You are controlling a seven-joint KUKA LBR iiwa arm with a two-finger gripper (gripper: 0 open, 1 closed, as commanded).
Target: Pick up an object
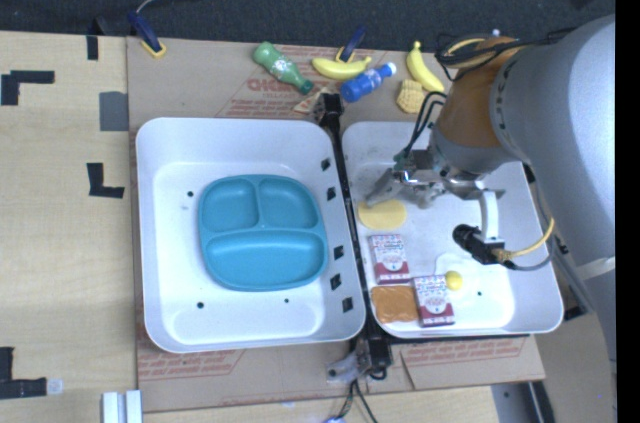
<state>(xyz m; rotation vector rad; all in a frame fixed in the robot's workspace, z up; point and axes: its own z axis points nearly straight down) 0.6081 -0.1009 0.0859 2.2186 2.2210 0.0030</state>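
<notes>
My gripper (pixel 388 188) hangs low in the right bin (pixel 540 311), near its left wall. Just under and in front of its tip lies a flat yellow oval piece (pixel 383 214); whether they touch is unclear. Toward the front of the bin are a red-and-white carton (pixel 390 256), a brown toast slice (pixel 394 304), a second red-and-white carton (pixel 433 300) and a small yellow ball (pixel 454 280). The grey arm with its orange band (pixel 470 106) covers the bin's back right part.
The left bin (pixel 160 211) holds a blue divided plate (pixel 263 231). On the cardboard behind the bins lie a green bottle (pixel 281 67), a banana (pixel 341 66), a blue bottle (pixel 366 82), a corn piece (pixel 409 95) and a second banana (pixel 424 69).
</notes>
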